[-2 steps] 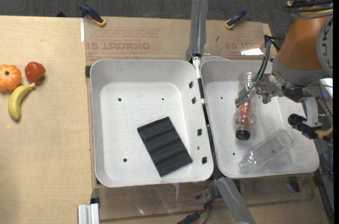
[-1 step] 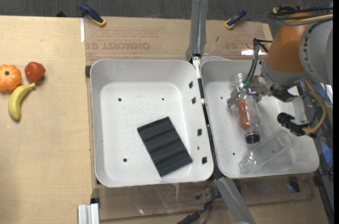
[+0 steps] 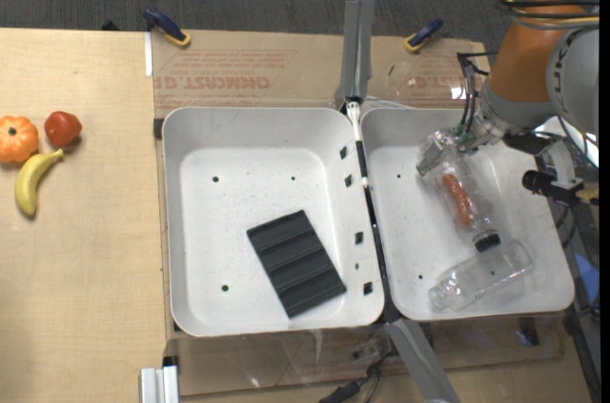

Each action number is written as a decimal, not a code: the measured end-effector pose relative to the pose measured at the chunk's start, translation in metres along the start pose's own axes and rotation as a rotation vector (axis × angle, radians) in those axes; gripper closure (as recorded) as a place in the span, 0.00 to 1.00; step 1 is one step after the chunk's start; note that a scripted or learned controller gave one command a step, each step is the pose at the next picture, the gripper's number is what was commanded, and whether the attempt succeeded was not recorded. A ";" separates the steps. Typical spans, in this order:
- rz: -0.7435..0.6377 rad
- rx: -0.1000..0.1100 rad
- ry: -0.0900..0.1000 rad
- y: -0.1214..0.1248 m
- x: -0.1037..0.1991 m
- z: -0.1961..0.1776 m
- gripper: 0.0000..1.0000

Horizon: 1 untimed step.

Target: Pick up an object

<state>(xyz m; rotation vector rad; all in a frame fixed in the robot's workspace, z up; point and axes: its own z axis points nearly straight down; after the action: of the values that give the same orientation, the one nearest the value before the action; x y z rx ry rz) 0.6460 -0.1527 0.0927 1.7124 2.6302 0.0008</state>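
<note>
In the right bin (image 3: 400, 292) lies a clear bottle (image 3: 462, 199) with an orange-red filling and a black cap, slanting from upper left to lower right. A second clear bottle, without filling (image 3: 479, 277), lies near that bin's front wall. My gripper (image 3: 440, 153) hangs at the upper end of the orange-filled bottle, low over the bin floor and touching or nearly touching it. A black ridged block (image 3: 295, 262) rests flat in the left bin (image 3: 181, 201), toward its front.
The arm's grey and orange wrist (image 3: 534, 58) stands over the right bin's back right corner, with cables (image 3: 558, 172) along the right wall. A metal divider (image 3: 357, 58) runs between the bins. Toy fruit (image 3: 38, 153) lies on the wooden bench at far left. Clamps (image 3: 167, 27) hold the cardboard behind.
</note>
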 end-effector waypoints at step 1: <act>-0.003 0.002 0.002 -0.038 0.035 0.000 0.00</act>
<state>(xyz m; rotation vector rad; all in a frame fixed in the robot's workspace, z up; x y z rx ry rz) 0.5976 -0.1359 0.0923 1.7101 2.6345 -0.0002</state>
